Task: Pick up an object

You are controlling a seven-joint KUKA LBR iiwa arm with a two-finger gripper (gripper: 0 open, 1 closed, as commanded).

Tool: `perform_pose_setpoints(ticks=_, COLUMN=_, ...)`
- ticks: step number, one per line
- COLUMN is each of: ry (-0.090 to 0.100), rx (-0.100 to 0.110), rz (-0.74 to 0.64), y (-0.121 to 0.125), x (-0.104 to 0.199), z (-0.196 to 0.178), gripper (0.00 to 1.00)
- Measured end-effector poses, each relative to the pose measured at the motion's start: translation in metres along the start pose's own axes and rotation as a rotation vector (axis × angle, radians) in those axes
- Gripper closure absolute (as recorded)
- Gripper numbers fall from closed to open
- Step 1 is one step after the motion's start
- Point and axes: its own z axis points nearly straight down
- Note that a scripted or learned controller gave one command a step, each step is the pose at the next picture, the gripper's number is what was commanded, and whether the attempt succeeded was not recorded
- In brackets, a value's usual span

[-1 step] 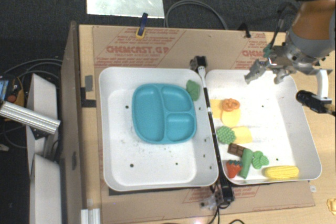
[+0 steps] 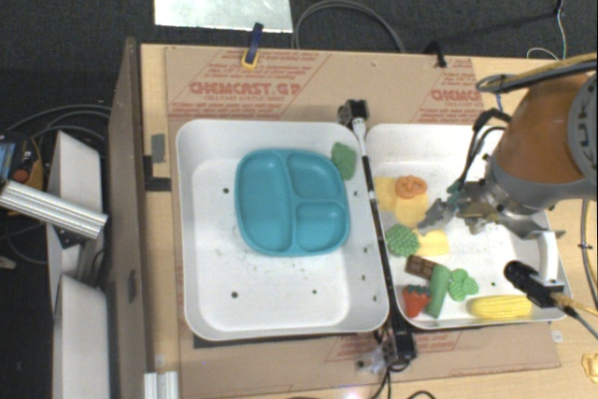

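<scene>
The gripper (image 2: pixel 439 215) is seen low over the right bin (image 2: pixel 439 145), its dark fingers reaching leftward from the wrist toward the heap of toy food. Whether the jaws are apart or together cannot be told; the tips are too small and blurred against the bin floor. Nothing is seen held between them, so no grasp is claimed.

Just beside the tips, a yellow piece (image 2: pixel 432 244) and a green leafy piece (image 2: pixel 402 240) are found. Slightly farther off, an orange round piece (image 2: pixel 410 187) is resting on a yellow block (image 2: pixel 388 193). Nearer the front edge, a brown piece (image 2: pixel 420 266), a red piece (image 2: pixel 416 300), a green broccoli-like piece (image 2: pixel 455 283) and a yellow corn cob (image 2: pixel 500 305) are lined up. Any of these would serve as the task's object, and all are lying in the right bin.

In the left bin (image 2: pixel 201 201) a blue divided plate (image 2: pixel 291 201) is lying flat, with a green piece (image 2: pixel 345 160) at its far right corner.

The step in hand is judged to be the approach: the tool is down among the items, but nothing is lifted. For the next move, the fingers would need to be centred over one piece, probably the yellow one closest by, closed on it alone, then raised straight. The crowding is a risk; a neighbour could be nudged or pinched.
</scene>
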Motion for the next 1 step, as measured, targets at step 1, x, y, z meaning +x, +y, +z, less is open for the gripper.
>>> perform_pose_setpoints(ticks=1, ry=-0.003, rx=-0.013, rz=-0.001, y=-0.0074, x=-0.0031, z=0.0724, gripper=0.0)
